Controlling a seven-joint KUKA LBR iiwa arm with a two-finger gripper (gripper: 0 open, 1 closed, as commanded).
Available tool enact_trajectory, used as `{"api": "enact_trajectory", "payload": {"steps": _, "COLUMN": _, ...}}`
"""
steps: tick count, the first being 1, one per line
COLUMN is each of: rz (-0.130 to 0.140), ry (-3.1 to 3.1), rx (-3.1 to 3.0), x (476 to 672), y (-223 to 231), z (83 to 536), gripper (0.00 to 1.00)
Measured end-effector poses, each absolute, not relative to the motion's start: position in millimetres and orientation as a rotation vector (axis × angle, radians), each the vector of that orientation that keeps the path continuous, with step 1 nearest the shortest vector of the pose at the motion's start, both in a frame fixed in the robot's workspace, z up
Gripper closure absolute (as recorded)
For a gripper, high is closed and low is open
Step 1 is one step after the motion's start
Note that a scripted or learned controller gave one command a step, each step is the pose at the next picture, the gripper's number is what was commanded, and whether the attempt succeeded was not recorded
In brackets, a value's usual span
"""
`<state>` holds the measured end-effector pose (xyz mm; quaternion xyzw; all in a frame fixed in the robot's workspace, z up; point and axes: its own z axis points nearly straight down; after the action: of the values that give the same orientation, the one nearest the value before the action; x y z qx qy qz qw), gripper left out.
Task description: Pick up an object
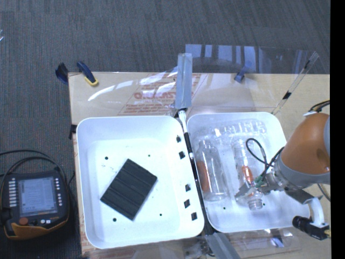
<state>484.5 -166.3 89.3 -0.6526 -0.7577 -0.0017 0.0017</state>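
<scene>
A wooden bench (108,93) carries two shallow white bins side by side. The left bin (89,139) holds one flat black pad (129,189), lying at a slant near the middle with open floor on every side. The right bin (275,124) holds two clear plastic bottles: one bottle (211,169) lies close to the inner wall, the second bottle (245,169) just beside it, toward the bin's middle. One grey arm with an orange band (307,147) reaches over the right bin's outer edge. Its gripper (257,185) sits low at the second bottle's cap end; whether the pincer is apart or together cannot be told.
</scene>
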Motion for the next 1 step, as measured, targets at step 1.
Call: {"api": "enact_trajectory", "payload": {"steps": 1, "rz": -0.004, "ry": -2.368, "rx": -2.051, "x": 483.4, "y": -166.6, "z": 96.9, "gripper": 1.00}}
